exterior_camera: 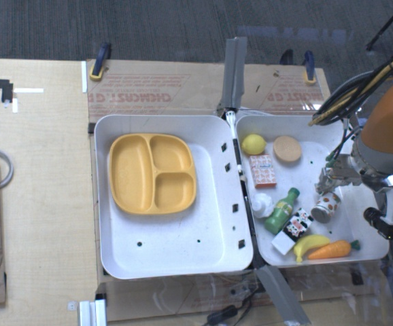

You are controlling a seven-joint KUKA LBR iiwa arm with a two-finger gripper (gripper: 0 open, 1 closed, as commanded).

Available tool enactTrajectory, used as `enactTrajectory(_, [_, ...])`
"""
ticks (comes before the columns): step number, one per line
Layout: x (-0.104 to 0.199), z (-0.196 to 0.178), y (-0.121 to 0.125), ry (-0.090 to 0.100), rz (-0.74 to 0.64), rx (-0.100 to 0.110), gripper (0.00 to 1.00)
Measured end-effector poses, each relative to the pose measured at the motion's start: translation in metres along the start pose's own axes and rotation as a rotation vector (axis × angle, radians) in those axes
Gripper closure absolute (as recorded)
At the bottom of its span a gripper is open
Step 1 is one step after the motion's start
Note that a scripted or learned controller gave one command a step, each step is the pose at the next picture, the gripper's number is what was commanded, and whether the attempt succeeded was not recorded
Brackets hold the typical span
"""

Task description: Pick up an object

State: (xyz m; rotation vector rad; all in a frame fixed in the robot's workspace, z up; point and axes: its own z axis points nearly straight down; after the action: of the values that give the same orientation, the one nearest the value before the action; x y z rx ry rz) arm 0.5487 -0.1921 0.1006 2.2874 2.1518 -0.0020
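Note:
The right bin (305,131) holds a yellow lemon (253,144), a round tan disc (287,149), a pink box (262,171), a green bottle (281,211), a black-and-white block (296,225), a banana (307,244), an orange carrot (330,250) and a small spotted cup (324,208) lying on its side. My gripper (328,183) hangs over the bin's right part, just above and behind the spotted cup. Nothing shows in its grasp.
A yellow divided plate (153,173) lies in the left bin (176,250). A small white item (261,202) sits beside the green bottle. The grey divider (238,161) separates the bins. Cables (349,94) run above the arm at the right.

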Motion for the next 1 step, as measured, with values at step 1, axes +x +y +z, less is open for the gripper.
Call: enactTrajectory(1, [-0.0080,-0.1167,0.0423,-0.001,-0.231,-0.001,1.00])
